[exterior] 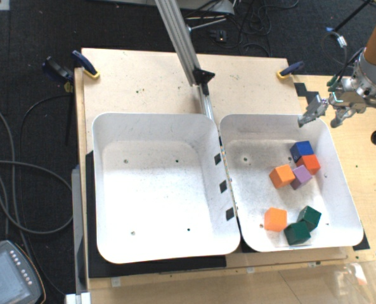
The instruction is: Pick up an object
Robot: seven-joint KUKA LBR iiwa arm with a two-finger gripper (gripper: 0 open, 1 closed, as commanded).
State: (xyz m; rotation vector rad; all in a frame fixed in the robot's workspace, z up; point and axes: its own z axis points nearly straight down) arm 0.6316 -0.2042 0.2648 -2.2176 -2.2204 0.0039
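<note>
The desk [156, 81] is a pale, speckled board, clamped at its two far corners by blue-and-yellow clamps [86, 65], and it stands on a dark floor strewn with black cables [23, 189]. A slanted aluminium pole [178, 33] rises from the middle of the far side. Two shallow white bins sit side by side on it, their rims touching. The left bin [156, 189] has only dust specks on its floor. The right bin [340, 189] holds the blocks: a blue cube [301, 149] touching a red-orange cube [311, 163], a purple cube [302, 174] and an orange cube [281, 176] just beside them, then nearer the front another orange cube [275, 220] and two dark green cubes [304, 225]. The gripper [324, 114] hangs over the right bin's far right corner, fingers spread apart with nothing between them. A grey pendant [7, 277] lies at the lower left.
</note>
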